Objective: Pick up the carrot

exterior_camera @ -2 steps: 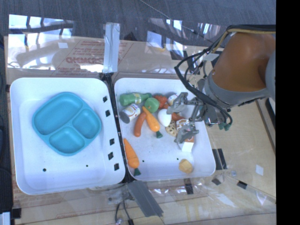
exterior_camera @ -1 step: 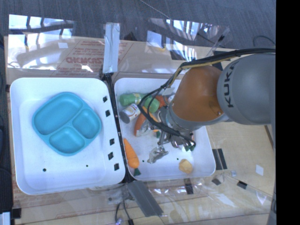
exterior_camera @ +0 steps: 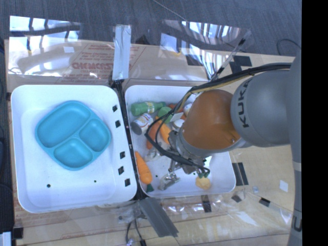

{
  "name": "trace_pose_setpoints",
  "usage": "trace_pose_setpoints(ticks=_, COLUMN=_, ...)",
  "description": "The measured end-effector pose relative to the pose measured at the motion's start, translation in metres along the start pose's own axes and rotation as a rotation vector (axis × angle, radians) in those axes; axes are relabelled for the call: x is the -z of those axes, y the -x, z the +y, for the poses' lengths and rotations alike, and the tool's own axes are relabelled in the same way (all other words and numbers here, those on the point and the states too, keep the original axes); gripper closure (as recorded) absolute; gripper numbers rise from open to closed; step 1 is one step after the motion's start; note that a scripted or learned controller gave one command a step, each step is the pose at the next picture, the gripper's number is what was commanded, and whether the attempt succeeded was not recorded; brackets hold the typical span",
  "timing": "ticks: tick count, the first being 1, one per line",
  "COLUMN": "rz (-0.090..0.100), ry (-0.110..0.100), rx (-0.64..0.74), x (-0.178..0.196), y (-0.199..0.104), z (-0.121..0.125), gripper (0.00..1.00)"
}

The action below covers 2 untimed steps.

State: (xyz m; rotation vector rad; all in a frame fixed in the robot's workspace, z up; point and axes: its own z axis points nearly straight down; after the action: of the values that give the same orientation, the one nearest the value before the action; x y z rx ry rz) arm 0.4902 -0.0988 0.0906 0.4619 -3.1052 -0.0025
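Note:
The carrot [exterior_camera: 143, 168] is orange with a green stub at its near end. It lies in the right bin [exterior_camera: 225, 174], close against that bin's left wall and towards the front. My gripper [exterior_camera: 170, 180] hangs low over the bin floor just to the right of the carrot's lower end, with a small gap between them. Nothing shows in its grasp. The grey arm with its orange band [exterior_camera: 210, 122] covers the middle of the bin.
The right bin also holds a green bottle [exterior_camera: 146, 108], a small grey can [exterior_camera: 140, 124], an orange object [exterior_camera: 156, 132] partly under the arm, and a yellow item [exterior_camera: 203, 182] at the front. A blue divided plate [exterior_camera: 73, 134] lies in the left bin [exterior_camera: 31, 188].

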Motion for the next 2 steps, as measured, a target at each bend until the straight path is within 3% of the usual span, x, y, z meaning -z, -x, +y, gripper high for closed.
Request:
trace_pose_setpoints(ticks=1, rz=-0.002, ry=-0.011, rx=0.264, x=0.003, y=0.016, z=-0.005, gripper=0.00)
trace_pose_setpoints(ticks=2, rz=-0.003, ry=-0.009, rx=0.384, x=0.003, y=0.050, z=-0.011, gripper=0.00)
